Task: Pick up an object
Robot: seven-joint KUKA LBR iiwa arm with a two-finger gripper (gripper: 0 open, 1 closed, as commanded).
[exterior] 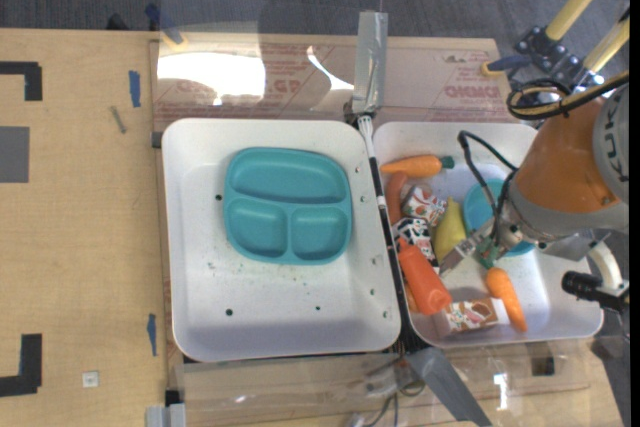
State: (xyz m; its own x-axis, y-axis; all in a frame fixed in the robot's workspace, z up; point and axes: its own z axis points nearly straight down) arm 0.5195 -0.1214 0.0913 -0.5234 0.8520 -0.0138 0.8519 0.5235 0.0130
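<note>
Camera view: gripper sits low in the right bin, among a yellow object and carrots. Jaw state cannot be determined. Left bin contains a teal divided plate.

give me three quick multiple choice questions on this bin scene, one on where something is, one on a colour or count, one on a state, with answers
1. Where does the teal divided plate lie?
A. in the left bin
B. in the right bin
C. on the cardboard outside the bins

2. How many compartments does the plate have?
A. two
B. three
C. five

3. How does the orange bottle in the right bin sit?
A. standing upright
B. lying on its side
C. held up in the air by the hand

Answers:
1. A, the plate rests on the floor of the left bin, apart from the other things.
2. B, one long section runs across the top with two smaller ones below it.
3. B, it lies flat along the bin's left wall, beside the small cartons; the hand is off to its right, low among the items.
</note>
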